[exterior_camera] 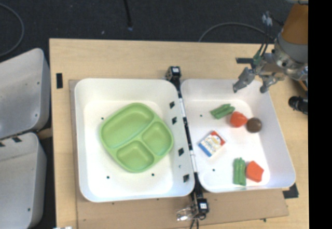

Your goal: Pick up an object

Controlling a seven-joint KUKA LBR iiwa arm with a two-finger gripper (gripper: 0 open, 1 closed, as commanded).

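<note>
Bench, two white bins: left bin [88,181] holds a green tray [136,137], right bin [277,163] small items; my gripper [255,83] hangs open, holding nothing, at its far rim.

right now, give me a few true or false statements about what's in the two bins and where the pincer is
1. A green divided plate lies in the left bin. True.
2. The pincer grips the brown ball. False: it hangs open above the right bin's far edge, with nothing between its fingers.
3. The small white packet lies in the right bin. True.
4. The brown ball sits on the plate. False: it lies in the right bin, beside a red object.
5. The right bin has two green pieces: one nearer the far edge and one nearer the front. True.
</note>
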